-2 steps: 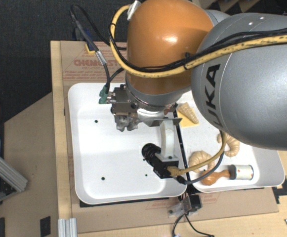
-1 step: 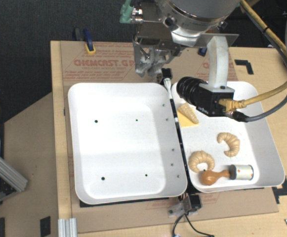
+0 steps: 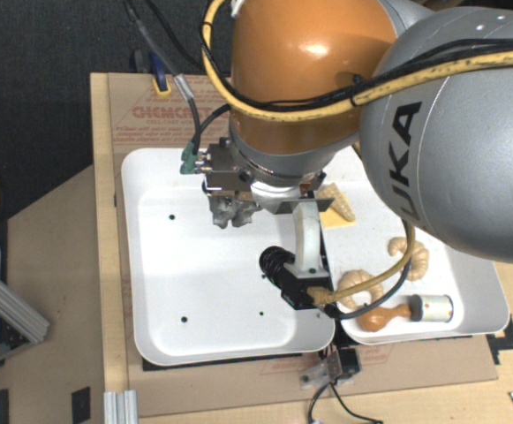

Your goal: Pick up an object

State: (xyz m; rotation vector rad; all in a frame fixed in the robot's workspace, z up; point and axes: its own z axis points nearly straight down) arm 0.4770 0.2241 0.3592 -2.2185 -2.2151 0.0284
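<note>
A grey and orange arm reaches over two white bins on a brown bench. Its gripper hangs above the left bin, near that bin's far edge; whether its jaws are open or closed cannot be told. Nothing shows between them. To the right of the left bin, the right bin holds a brush, a tan curved toy and a yellow wedge.

Two white bins: left bin, right bin. One yellow wedge, one wooden-handled tool, right of gripper.
</note>
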